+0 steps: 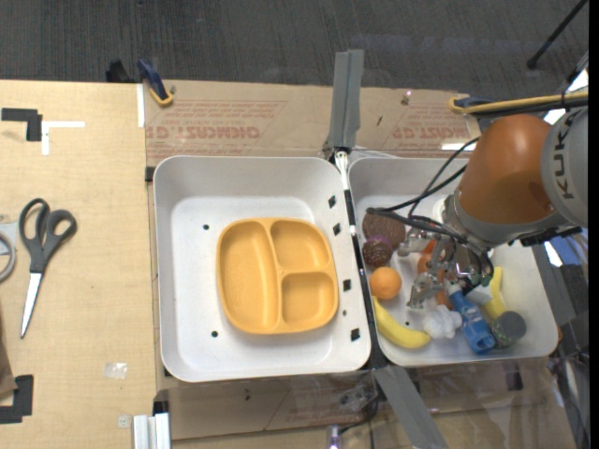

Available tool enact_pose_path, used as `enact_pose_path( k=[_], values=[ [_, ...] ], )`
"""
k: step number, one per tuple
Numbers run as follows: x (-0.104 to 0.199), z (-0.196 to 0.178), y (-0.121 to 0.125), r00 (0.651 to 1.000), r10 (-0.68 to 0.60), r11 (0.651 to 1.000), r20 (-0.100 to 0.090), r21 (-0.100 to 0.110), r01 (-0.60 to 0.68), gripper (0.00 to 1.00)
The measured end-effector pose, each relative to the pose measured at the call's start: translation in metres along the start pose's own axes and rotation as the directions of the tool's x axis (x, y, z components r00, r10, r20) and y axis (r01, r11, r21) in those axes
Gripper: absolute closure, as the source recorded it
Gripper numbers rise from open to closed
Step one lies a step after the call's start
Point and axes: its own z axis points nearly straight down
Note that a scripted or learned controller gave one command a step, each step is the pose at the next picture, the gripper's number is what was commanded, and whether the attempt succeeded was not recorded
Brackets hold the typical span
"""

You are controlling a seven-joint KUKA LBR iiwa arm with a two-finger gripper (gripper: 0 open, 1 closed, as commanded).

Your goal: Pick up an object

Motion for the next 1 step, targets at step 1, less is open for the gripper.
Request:
enact_pose_path(
  k=[1],
  values=[
    [-0.0236,-0.0011,-0.0008,0.996,0.089,0.996,0.004,0.000,-0.089,0.00]
  ],
)
